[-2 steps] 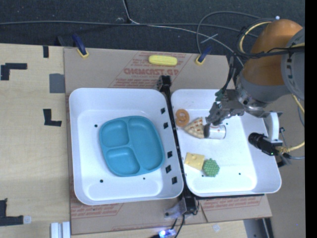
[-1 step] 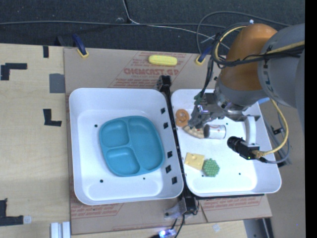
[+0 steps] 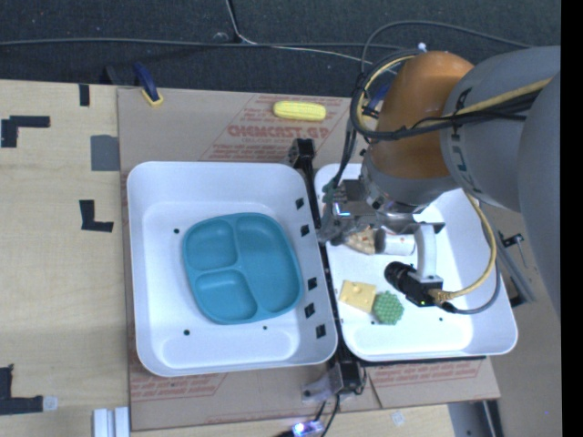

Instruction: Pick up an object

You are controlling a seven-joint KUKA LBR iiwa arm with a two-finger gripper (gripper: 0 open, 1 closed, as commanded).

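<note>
Cardboard [image 3: 182,116] covers the counter [image 3: 46,244] under 2 white bins. The left bin [image 3: 155,326], at the frame's centre left, holds a blue divided plate [image 3: 241,267] lying flat. A yellow corn cob [image 3: 299,110] lies on the cardboard above it. In the right bin [image 3: 483,335], a yellow cheese wedge [image 3: 357,295] sits just beside a green bumpy piece [image 3: 389,309] at the lower left. Above them the claw [image 3: 351,230] hangs by a tan object [image 3: 364,241]; whether it is spread or pinching cannot be told. The grey arm [image 3: 510,135] fills the upper right.
</note>
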